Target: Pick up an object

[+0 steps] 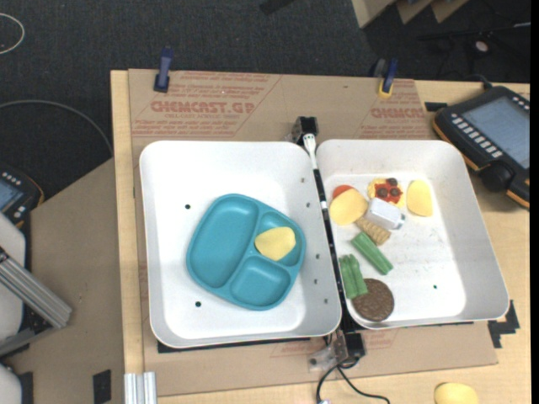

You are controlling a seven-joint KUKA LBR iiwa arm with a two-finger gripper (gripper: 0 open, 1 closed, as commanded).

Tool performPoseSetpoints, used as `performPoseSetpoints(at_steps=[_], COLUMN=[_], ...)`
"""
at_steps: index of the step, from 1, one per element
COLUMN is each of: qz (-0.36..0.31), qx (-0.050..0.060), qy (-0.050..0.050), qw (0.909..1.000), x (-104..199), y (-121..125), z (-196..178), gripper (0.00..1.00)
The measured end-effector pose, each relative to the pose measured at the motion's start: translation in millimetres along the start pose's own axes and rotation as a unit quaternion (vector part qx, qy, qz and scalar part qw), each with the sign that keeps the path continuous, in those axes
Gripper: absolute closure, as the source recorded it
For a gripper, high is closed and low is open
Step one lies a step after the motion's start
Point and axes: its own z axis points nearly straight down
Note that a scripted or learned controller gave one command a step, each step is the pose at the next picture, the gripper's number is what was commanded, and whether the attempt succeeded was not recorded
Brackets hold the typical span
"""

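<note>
Whether the hand is open or closed, or has hold of anything, cannot be told from this view; nearest, a yellow lump [455, 392] lies on the bare tabletop [84, 225] at the lower edge, outside both bins; the right bin [472, 225] holds the loose objects, clustered toward its left wall; a brown disc [373, 300] sits at the near end, touching a ridged green piece [351, 274]; a second green piece [371, 252] lies slantwise just beyond; farther on come a tan wafer [371, 231], a white block [386, 215] and a yellow round piece [348, 208] with a red piece [341, 193] behind it; a red-and-dark-spotted piece [387, 189] and a yellow slice [418, 198] lie farthest; in the left bin [160, 183] a teal divided plate [227, 242] carries a pale yellow piece [274, 242] in its right compartment; both bins rest on printed cardboard [210, 108], clamped at the far edge by a blue clip [163, 70] and a yellow clip [386, 77]; a dark handheld screen [493, 133] lies at the far right.
</note>
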Motion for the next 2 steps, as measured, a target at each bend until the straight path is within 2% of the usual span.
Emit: performPoseSetpoints(at_steps=[2], qz=[-0.001], qx=[-0.005], qy=[-0.003], qw=[1.0], x=[-1], y=[3], z=[-22], gripper=[1.0])
